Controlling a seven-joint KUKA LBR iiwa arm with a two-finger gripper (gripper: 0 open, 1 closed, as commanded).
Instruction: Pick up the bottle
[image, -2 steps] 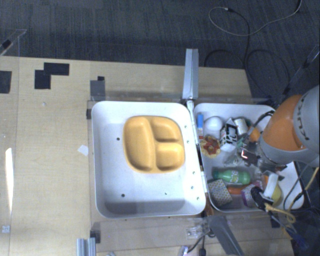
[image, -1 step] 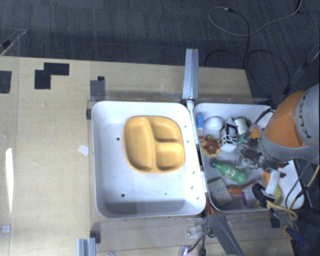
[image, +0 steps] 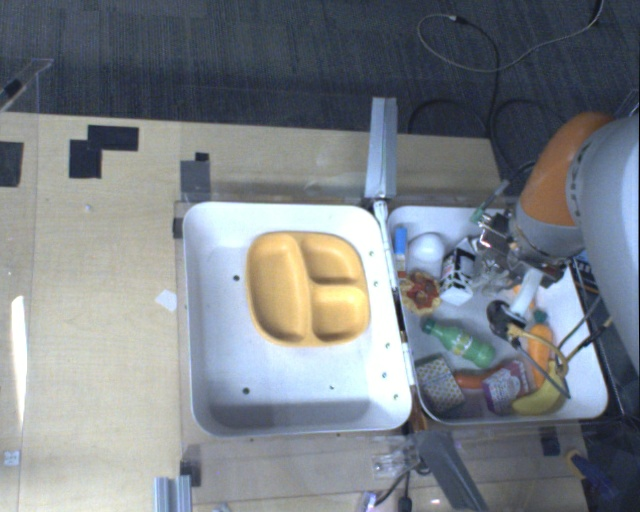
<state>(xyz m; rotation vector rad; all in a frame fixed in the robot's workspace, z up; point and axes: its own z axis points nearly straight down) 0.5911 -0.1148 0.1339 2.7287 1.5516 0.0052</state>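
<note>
The bottle (image: 460, 342) is green with a pale label and lies on its side in the middle of the right bin (image: 592, 392), cap pointing left. My gripper (image: 464, 266) hangs over the back part of that bin, a short way behind the bottle and apart from it. It sits close to a white round object (image: 428, 248). The arm with its orange band (image: 553, 185) reaches in from the right. Nothing of the bottle is in the gripper.
Around the bottle lie a red-and-yellow item (image: 420, 290), a checked grey pad (image: 436, 381), a purple packet (image: 505, 384), a banana (image: 541, 400), an orange piece (image: 540, 346) and a blue item (image: 400, 240). The left bin (image: 215, 330) holds a yellow divided tray (image: 306, 286).
</note>
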